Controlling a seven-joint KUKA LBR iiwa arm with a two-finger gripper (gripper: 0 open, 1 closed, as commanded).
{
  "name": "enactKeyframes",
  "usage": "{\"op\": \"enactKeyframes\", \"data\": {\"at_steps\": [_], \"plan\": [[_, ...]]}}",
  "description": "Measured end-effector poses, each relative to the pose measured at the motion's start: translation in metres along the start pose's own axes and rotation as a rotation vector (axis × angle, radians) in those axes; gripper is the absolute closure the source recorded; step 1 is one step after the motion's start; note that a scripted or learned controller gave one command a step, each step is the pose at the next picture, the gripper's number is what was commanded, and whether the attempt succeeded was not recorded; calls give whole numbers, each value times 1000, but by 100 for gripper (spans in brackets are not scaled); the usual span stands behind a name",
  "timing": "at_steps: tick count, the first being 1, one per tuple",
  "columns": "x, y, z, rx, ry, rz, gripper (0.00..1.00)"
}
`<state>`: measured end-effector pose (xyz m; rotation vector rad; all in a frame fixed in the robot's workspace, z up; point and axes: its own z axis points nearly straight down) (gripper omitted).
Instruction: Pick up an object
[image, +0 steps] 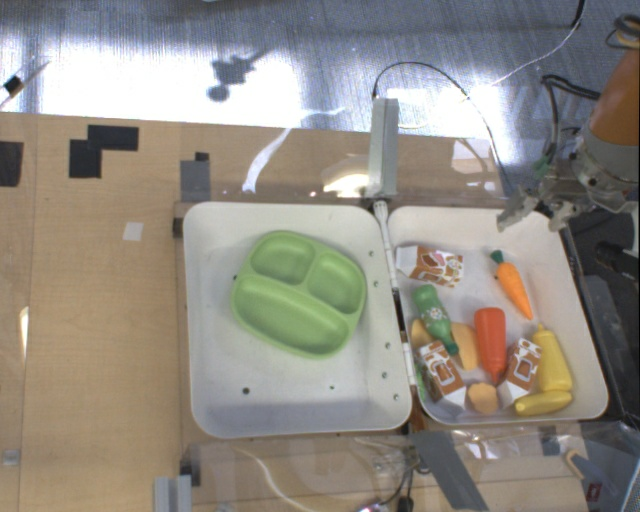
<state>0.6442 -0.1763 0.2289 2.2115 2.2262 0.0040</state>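
Toy foods are lying together in the right white plastic bin (590, 395), and any of them could be the thing to pick up. An orange plastic carrot with a green top (513, 284) is lying near the far right side of that bin. A tall red-orange plastic piece (490, 339) is lying in the middle. A green plastic bottle shape with a white flower mark (434, 316) is lying to its left, tilted. A yellow plastic banana (552, 372) is curling along the near right corner. Three small printed snack packets are lying there too: one white and brown packet at the far left (436, 265), one at the near left (438, 368), and one just beside the banana (523, 364). A small round tan piece (483, 398) is sitting at the near edge, touching the red-orange piece.

My gripper (530, 205) is hanging over the far right corner of that bin, above the rim and well apart from the carrot. I cannot tell if it is open or closed. It is not holding any toy.

A green plastic plate with three sections (298, 292) is sitting in the middle of the left white plastic bin (215, 400). Both bins are sitting side by side on the light wooden worktop (90, 350).
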Motion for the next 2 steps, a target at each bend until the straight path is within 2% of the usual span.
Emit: {"op": "enactKeyframes", "data": {"at_steps": [1,2], "plan": [[-3,-27,132,-3,-1,-26,0],[-2,-25,120,-8,-1,-28,100]]}}
